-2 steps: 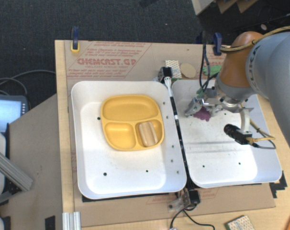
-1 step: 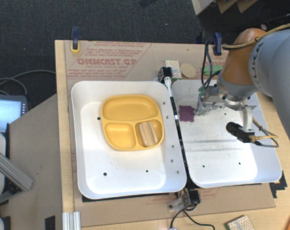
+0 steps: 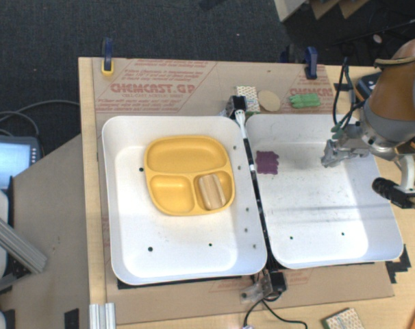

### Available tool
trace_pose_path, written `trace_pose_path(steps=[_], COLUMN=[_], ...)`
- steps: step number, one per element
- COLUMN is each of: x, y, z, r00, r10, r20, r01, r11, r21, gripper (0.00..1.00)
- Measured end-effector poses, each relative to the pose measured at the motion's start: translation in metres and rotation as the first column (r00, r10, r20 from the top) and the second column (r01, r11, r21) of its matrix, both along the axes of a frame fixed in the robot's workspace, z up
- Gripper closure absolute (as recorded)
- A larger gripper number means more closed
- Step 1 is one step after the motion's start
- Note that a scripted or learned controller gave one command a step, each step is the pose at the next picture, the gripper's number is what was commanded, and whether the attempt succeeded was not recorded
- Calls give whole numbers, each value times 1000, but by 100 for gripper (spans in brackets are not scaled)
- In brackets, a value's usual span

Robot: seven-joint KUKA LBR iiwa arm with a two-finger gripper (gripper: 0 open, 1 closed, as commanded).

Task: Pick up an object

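A small purple object (image 3: 267, 162) lies in the right bin (image 3: 331, 232), near its upper left corner. In the left bin (image 3: 173, 252) sits a yellow divided plate (image 3: 187, 155), and a tan wooden block (image 3: 210, 191) rests in its lower right compartment. My gripper (image 3: 329, 157) hangs over the right bin's upper right part, well to the right of the purple object. Nothing shows between its fingers.
On the cardboard behind the bins lie a tan disc (image 3: 269, 101) and a green object (image 3: 305, 101). Blue clamps (image 3: 310, 62) hold the board's back edge. Cables run down beside the arm (image 3: 392, 105) at the right.
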State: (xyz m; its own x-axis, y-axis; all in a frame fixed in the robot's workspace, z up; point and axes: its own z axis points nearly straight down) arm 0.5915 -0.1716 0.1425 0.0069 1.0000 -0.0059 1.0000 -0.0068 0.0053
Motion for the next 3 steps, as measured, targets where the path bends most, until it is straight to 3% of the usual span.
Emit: trace_pose_path(steps=[1, 2, 3], x=[-23, 7, 12], y=[-53, -15, -53], z=[117, 92, -5], r00=[1000, 1000, 1000], r10=[2, 11, 4], r20=[8, -2, -16], r01=[-2, -11, -4], r11=[1000, 1000, 1000], r21=[-3, 5, 8], gripper=[100, 100, 100])
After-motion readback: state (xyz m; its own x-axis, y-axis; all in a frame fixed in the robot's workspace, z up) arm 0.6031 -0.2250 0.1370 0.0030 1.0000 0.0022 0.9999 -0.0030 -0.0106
